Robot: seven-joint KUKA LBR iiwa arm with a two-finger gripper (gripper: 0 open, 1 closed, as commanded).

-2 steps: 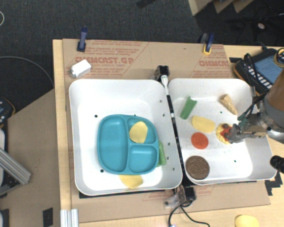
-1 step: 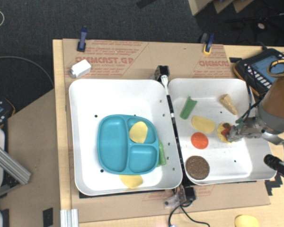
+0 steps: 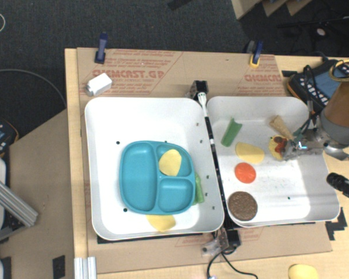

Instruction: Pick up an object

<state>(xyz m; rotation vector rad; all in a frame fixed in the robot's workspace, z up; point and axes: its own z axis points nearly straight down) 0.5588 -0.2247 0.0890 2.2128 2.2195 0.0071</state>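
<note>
At the right bin's (image 3: pixel 314 211) far edge, the gripper (image 3: pixel 289 148) is hovering over a small yellow-and-red toy (image 3: pixel 276 146), seemingly crowded by a tan block (image 3: pixel 279 125), risking a glancing grasp; claw state indiscernible.

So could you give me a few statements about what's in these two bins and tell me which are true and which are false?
1. The blue divided tray sits in the left bin. True.
2. A yellow piece lies in one of the tray's compartments. True.
3. The orange-red round piece is in the left bin. False: it is in the right bin.
4. The green strip lies on the tray. False: it lies in the right bin.
5. The hand is over the right bin. True.
</note>
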